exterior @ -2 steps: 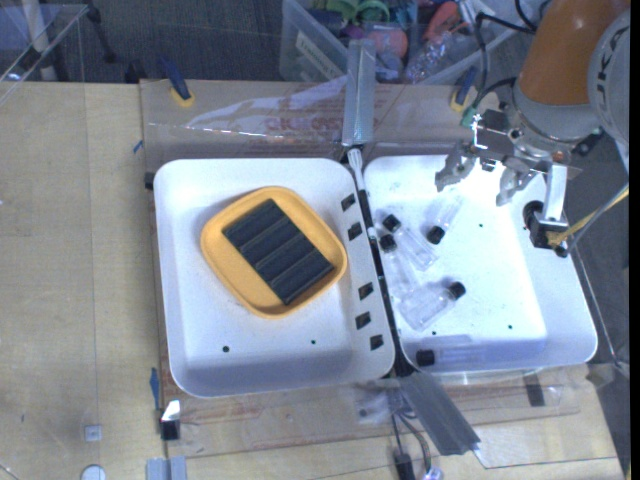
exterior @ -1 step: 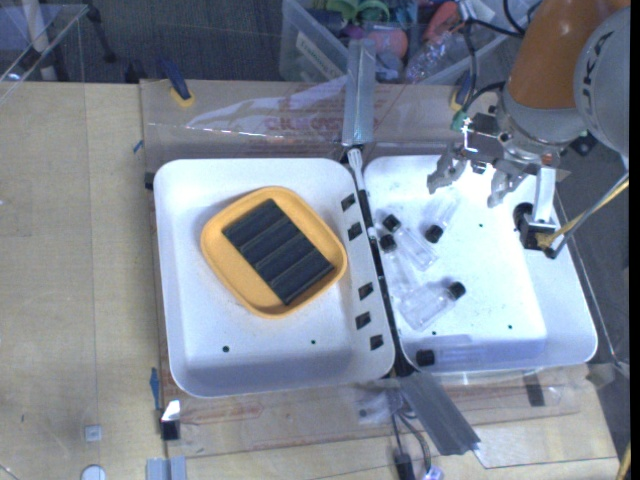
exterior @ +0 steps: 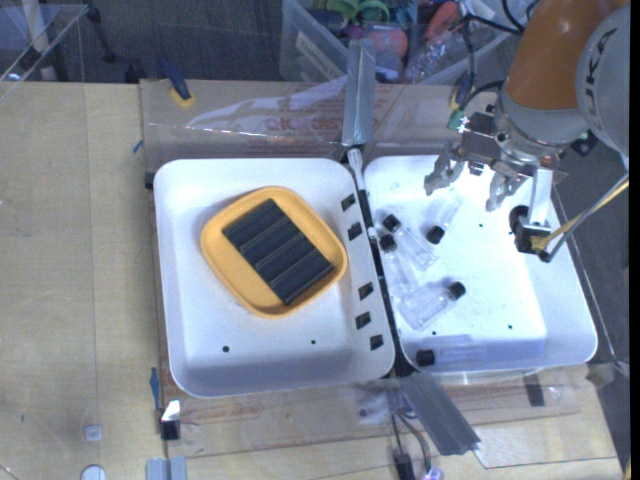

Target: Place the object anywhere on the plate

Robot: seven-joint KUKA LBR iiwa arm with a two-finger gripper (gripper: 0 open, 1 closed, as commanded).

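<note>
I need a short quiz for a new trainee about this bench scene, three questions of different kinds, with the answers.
1. True or false: the yellow plate lies in the right bin.
2. Where do the clear bottles with black caps lie? A) left bin B) right bin C) bench
3. Fill in: the gripper hovers with its fingers ____ and holds nothing.

Key:
1. False, it is in the left bin.
2. B
3. open
</note>
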